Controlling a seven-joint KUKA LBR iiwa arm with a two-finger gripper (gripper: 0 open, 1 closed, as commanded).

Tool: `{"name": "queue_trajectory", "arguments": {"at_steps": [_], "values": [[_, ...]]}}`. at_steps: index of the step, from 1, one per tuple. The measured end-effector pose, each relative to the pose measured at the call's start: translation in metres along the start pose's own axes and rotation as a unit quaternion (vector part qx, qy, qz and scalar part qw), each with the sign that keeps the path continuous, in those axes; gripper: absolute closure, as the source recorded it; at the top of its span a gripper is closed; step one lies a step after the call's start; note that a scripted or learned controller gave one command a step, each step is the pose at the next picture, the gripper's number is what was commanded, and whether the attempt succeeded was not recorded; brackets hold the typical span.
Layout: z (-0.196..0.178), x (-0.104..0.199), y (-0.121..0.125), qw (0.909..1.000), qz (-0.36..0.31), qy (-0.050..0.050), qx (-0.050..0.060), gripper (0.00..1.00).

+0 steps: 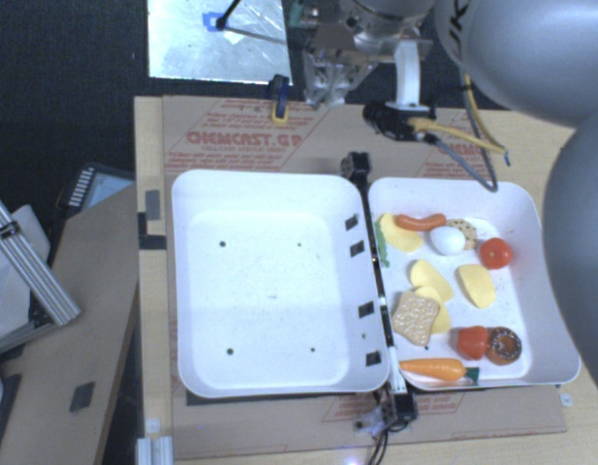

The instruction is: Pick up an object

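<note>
Arm [531,37]: the grey KUKA arm sits high at the top right, well above and behind both bins.
Left bin [197,356]: white, with bare floor showing across it.
Right bin [546,347]: holds all the toy food, clustered across its floor.
Gripper [323,83]: raised over the cardboard behind the bins, above the seam between them; nothing is visible in it, and I cannot tell how its jaws stand.
Cracker [416,317]: lies near the bin's left wall, touching the yellow slices [432,281].
Carrot [434,367]: lies along the front rim.
Sausage [420,222]: at the back, near the white egg [448,240].
Tomato [494,253]: by the right side, apart from the donut [504,345] at the front.
Progress: judged as not started; every piece rests in the bin, so choosing, descending, closing and lifting all remain.
</note>
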State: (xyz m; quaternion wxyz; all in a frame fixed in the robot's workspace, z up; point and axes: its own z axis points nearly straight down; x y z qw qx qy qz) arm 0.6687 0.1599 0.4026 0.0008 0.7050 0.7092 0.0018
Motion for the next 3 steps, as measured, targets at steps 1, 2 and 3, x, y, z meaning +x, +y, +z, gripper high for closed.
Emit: {"name": "queue_trajectory", "arguments": {"at_steps": [1, 2, 3], "values": [[-0.025, 0.006, 0.0, 1.0, 0.0, 0.0, 0.0, 1.0], [-0.062, 0.003, 0.0, 1.0, 0.0, 0.0, -0.001, 1.0], [0.049, 0.061, -0.002, 1.0, -0.001, -0.001, 0.007, 1.0]]}}
